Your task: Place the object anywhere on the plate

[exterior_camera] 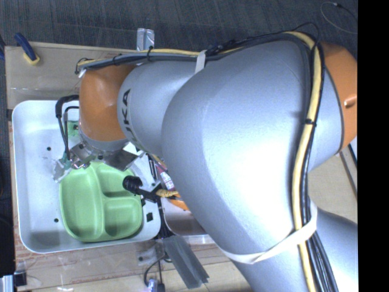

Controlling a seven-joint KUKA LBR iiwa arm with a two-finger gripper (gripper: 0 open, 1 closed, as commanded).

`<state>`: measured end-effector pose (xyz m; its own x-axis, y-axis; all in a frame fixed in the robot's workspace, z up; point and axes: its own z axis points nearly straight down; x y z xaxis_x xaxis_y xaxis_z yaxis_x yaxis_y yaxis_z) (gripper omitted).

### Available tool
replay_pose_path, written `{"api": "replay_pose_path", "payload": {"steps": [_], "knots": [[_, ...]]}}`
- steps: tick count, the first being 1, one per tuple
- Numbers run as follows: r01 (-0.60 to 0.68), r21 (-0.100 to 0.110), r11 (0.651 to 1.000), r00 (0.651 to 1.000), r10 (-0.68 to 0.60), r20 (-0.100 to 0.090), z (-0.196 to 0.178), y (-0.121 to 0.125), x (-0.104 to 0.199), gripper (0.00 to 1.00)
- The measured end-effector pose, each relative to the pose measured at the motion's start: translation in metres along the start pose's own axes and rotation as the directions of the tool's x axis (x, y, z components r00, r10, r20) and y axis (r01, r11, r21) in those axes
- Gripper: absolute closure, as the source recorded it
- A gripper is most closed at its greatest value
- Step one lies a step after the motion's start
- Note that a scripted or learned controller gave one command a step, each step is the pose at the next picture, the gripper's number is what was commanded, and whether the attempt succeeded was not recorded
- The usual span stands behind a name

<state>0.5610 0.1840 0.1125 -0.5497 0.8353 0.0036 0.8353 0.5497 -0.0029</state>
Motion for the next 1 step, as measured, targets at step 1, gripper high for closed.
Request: {"api": "replay_pose_path", "payload": {"steps": [1], "knots": [[-0.080, -0.014, 0.997, 0.997, 0.080, 0.004, 0.0171, -0.0507, 0.0381, 0.00]]}}
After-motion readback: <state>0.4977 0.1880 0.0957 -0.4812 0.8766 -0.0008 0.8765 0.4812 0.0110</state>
